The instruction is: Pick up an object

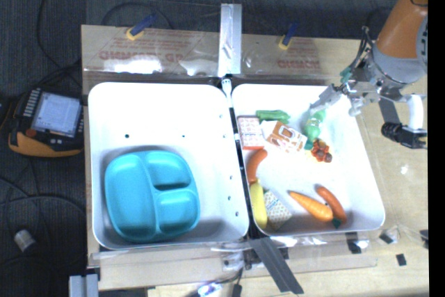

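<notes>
We see the arm (403, 31) reaching in from the right, its end effector (325, 102) stretched out over the far right part of the right bin (361, 149). Whether it is spread or pressed together we cannot tell, and nothing shows pinched in it. Its tip hangs just above a small green toy (313, 126) near the bin's middle right.

The things to pick from all lie in the right bin. A green pod (272, 115) lies at the far side, next to a small red-and-white box (249, 133) and an orange-and-white carton (286, 137). A cluster of dark red berries (321, 149) sits just right of the carton. Along the bin's left wall we see a sausage (255, 163) and, nearer us, a banana (258, 204) touching a patterned pouch (277, 209). Two carrots (311, 205) lie side by side in the near right corner.

The left bin (139, 108) holds a blue divided tray (151, 195) in its near half. On the floor to the left of the surface (389, 170) lies a handheld controller (49, 123).
</notes>
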`<state>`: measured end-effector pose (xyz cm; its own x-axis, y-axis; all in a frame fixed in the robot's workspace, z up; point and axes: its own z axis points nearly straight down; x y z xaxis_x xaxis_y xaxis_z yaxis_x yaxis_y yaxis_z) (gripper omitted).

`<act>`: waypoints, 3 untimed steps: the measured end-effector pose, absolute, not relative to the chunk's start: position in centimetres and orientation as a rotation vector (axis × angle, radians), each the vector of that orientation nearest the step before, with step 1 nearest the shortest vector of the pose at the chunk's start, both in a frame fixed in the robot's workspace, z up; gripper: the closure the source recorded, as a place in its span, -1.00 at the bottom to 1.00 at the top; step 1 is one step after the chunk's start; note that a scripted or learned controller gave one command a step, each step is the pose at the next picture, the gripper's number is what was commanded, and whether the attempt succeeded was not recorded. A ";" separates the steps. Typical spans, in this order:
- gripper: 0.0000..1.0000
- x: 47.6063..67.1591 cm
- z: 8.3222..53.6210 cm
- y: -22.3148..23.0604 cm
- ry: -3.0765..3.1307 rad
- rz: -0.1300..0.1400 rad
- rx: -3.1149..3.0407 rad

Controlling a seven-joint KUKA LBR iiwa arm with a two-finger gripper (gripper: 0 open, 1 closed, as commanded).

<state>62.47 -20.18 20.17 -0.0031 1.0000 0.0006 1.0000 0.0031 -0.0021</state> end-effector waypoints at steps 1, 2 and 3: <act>-1.00 64.8 10.0 -18.4 -2.227 -0.001 -2.230; 1.00 64.7 10.8 -18.3 -2.230 0.004 -2.227; 1.00 66.8 19.4 -13.8 -2.341 0.006 -2.098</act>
